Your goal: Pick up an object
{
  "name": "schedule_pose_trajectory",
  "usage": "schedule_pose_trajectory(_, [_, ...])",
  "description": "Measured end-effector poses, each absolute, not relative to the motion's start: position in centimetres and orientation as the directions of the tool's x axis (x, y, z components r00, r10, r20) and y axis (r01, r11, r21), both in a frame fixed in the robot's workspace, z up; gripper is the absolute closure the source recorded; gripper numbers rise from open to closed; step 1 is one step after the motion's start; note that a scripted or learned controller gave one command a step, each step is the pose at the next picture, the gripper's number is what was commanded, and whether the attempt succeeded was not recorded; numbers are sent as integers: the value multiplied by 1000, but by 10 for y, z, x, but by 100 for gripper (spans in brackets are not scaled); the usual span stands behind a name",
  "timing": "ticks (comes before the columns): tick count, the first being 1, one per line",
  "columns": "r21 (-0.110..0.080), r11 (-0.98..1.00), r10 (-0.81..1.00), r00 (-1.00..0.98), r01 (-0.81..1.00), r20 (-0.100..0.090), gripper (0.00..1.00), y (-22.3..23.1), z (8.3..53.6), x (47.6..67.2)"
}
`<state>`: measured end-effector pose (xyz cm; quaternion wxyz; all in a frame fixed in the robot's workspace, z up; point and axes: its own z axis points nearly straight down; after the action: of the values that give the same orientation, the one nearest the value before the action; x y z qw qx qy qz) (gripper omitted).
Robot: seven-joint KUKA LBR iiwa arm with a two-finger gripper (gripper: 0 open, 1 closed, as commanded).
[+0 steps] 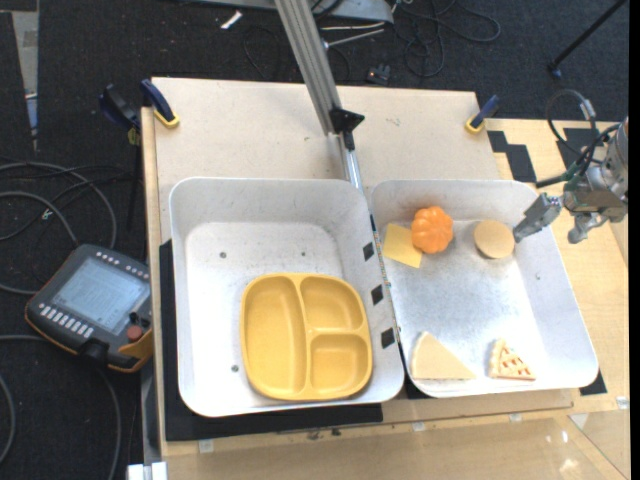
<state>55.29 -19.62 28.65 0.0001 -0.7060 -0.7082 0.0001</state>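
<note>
**Nothing lifted yet; claw waits at the right bin's edge**

Nearest the camera, in the right bin (560, 298), a pale wedge (438, 360) and a small waffle triangle (510, 362) lie untouched; the left bin (200, 238) holds a yellow divided tray (305, 336); farther back sit a yellow slab (402, 246), an orange pumpkin (432, 229) touching it and a tan disc (493, 239). The gripper (560, 223) hangs just beside the disc, fingers spread apart, nothing between them; the pick seems barely begun; descent, closing and lifting all remain.
</note>
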Motion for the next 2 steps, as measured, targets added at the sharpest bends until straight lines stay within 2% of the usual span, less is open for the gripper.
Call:
schedule_pose_trajectory(1, [0,3,1000,-3,1000,0,0,-196,287,553])
schedule_pose_trajectory(2, [-6,-1,1000,1,1000,1,0,-198,223,551])
